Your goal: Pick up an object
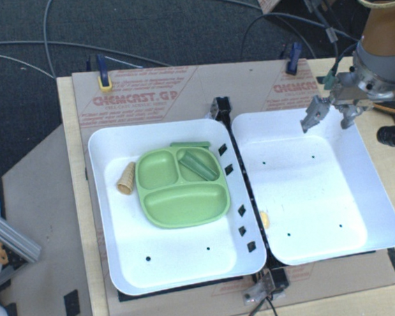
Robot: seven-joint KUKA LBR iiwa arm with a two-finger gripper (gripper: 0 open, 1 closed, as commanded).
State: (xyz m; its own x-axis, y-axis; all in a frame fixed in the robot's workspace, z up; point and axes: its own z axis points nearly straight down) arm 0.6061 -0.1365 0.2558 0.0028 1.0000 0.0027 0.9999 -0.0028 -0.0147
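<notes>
A green divided plate (181,188) lies in the left bin (173,261), with a dark green pod-shaped piece (199,163) in its upper right compartment. A tan cone (126,178) rests beside the plate's left edge. A small yellowish piece (263,218) sits at the left edge of the right bin (328,203). My gripper (331,117) hangs over the right bin's far right corner, open, with nothing between its fingers.
A black divider strip with clips (236,178) runs between the two bins. Blue clamps (103,71) (292,58) hold the cardboard board at the back. Cables trail across the dark floor behind the bench.
</notes>
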